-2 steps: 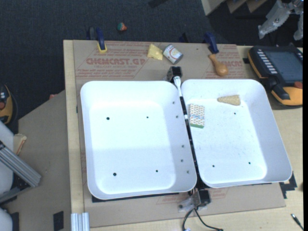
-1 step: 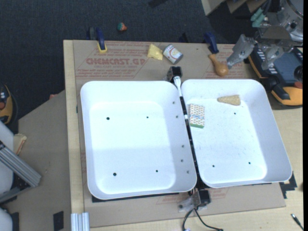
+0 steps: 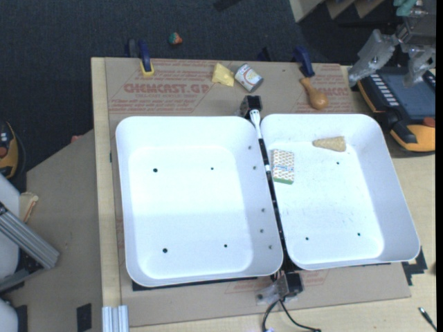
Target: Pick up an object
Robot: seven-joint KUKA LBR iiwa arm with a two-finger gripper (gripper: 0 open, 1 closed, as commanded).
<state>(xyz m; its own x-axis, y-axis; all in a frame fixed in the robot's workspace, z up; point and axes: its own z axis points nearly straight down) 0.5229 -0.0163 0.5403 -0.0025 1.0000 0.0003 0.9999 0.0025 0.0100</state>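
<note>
White-and-green patterned packet [image 3: 283, 166] lies flat in the right bin [image 3: 346, 206] near a tan, perhaps bready, piece [image 3: 329, 144]; jaws' state unreadable.

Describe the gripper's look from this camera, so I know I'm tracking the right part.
The gripper, at the view's top right, is bare silvery-grey metal, angular and blocky, with a small teal fitting above it. No markings are legible.

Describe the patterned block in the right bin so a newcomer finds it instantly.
Start at the right bin. Against its left wall, near the far end, lies the patterned block. Unlike the plain tan piece farther right, it is rectangular and speckled.
</note>
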